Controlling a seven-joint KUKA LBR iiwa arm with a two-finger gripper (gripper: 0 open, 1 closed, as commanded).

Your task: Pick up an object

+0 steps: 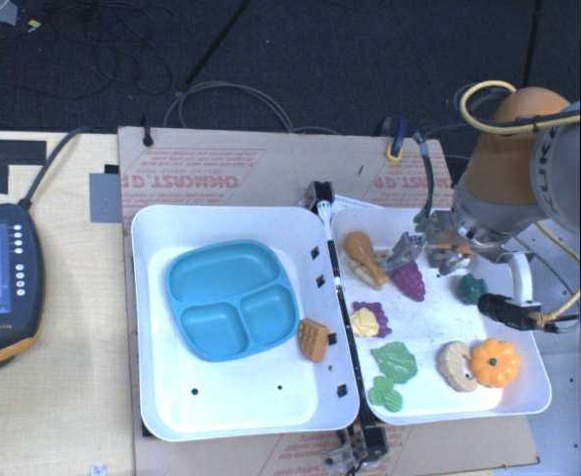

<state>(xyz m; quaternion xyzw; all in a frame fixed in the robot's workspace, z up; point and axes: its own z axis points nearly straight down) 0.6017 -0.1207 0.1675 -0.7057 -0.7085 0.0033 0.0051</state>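
Gripper poised, nothing lifted

Gripper (409,254) hangs over my right bin (528,405), just above the purple grapes (408,281). I cannot tell how its fingers stand. Every toy lies in the bin; the pick remains undone.

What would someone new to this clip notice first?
Probably the big blue divided plate in the left bin. Next, the right bin with its scattered toy food, notably an orange pumpkin near its front right corner. The gripper sits low above purple grapes.
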